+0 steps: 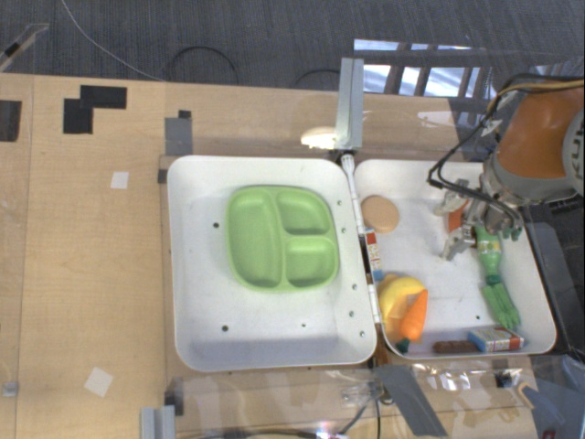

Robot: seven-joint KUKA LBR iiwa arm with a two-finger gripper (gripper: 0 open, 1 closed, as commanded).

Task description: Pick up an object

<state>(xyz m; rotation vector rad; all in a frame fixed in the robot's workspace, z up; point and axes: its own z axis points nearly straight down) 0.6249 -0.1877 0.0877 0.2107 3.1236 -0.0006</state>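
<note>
My gripper (471, 237) hangs low over the right part of the right bin (439, 273), under the orange wrist band. A light green object (490, 255) lies right beside it, and a darker green vegetable (502, 305) stretches on toward the bin's front right. A tan round disc (380, 214) rests at the bin's back left. A yellow fruit (398, 297) and an orange carrot (415, 315) lie at the front left. A small box (494, 339) and a dark bar (451, 347) sit along the front wall.
The left bin (196, 337) holds a green divided plate (281, 237) in its middle. A metal post (350, 103) stands behind the seam between the bins. Cables loop beside the wrist at the right bin's back right.
</note>
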